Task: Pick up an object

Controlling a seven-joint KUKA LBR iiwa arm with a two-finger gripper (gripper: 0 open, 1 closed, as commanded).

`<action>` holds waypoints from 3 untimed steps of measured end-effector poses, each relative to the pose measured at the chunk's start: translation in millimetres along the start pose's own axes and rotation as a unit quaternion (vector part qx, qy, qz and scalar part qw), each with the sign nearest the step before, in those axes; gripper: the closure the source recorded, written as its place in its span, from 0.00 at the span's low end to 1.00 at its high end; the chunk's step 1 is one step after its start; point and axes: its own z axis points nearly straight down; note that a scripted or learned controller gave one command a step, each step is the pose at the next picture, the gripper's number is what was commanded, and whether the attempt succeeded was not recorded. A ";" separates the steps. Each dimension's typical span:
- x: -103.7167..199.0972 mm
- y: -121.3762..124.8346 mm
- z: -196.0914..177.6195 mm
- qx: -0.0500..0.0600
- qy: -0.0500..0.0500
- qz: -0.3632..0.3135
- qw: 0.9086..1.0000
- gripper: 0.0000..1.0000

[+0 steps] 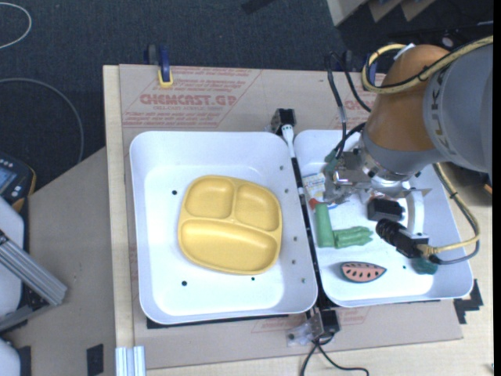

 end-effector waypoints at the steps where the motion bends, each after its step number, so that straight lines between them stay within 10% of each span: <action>1: 86.4 -24.6 -5.6 -0.001 0.003 -0.006 1.000 1.00; 2: 188.6 -28.5 -47.7 -0.006 0.003 -0.007 1.000 1.00; 3: 127.3 -17.9 -97.6 -0.007 0.000 0.001 1.000 1.00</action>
